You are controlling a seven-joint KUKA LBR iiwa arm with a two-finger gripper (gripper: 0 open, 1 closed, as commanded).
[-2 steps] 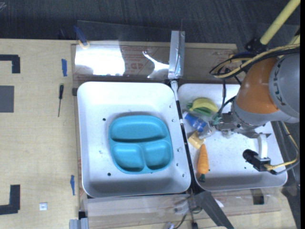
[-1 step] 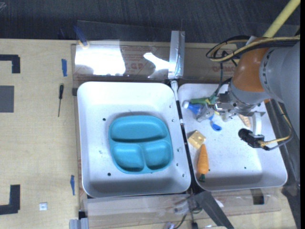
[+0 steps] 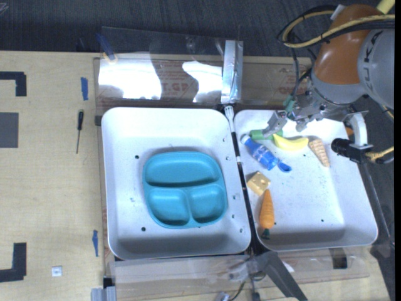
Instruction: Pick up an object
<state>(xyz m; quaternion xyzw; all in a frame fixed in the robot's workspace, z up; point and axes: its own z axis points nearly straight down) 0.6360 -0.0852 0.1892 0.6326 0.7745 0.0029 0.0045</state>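
Several objects lie in the right bin [image 3: 351, 227]. A yellow banana [image 3: 292, 143] sits near the back, with a small green piece [image 3: 256, 134] to its left. A blue bottle [image 3: 263, 155] lies slantwise beside them. Further forward are a tan cube [image 3: 257, 182] and an orange carrot [image 3: 267, 209]. A beige ridged piece [image 3: 320, 151] lies to the right of the banana. My gripper [image 3: 288, 121] hovers just behind the banana, open, with nothing between its fingers.
The left bin [image 3: 119, 130] holds a blue divided tray [image 3: 184, 188]. A central ridge [image 3: 239, 168] separates the two bins. The arm's orange band [image 3: 341, 39] and cables hang over the right bin's back right corner. A wooden bench [image 3: 44, 168] stretches to the left.
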